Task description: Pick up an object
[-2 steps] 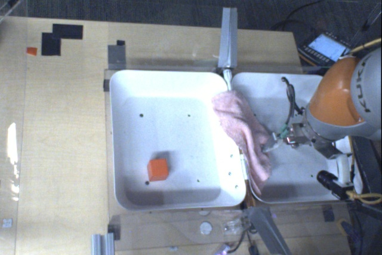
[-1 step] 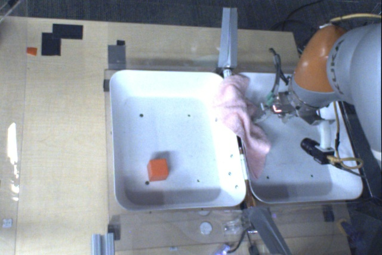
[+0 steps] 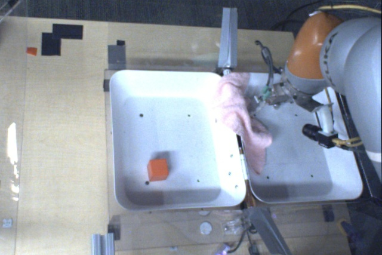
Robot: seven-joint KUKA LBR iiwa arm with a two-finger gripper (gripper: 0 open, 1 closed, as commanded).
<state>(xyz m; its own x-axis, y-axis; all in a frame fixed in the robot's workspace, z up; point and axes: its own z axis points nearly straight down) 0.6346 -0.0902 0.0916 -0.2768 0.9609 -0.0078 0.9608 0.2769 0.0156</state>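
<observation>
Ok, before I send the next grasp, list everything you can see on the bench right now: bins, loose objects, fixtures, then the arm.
White bins: 2, side by side; left bin, right bin.
Orange block: 1, orange, lower left area of the left bin's floor.
Pink cloth: 1, pale pink, draped over the divide between the two bins, hanging mostly into the right bin.
Grey upright post: 1, grey, at the far edge between the bins.
Black markers: black shapes on the bench top, far left.
Small orange square: 1, beside the black markers.
Arm: 1, grey with orange band, over the right bin.
Gripper: 1, at the cloth's right edge; finger state unclear.
</observation>
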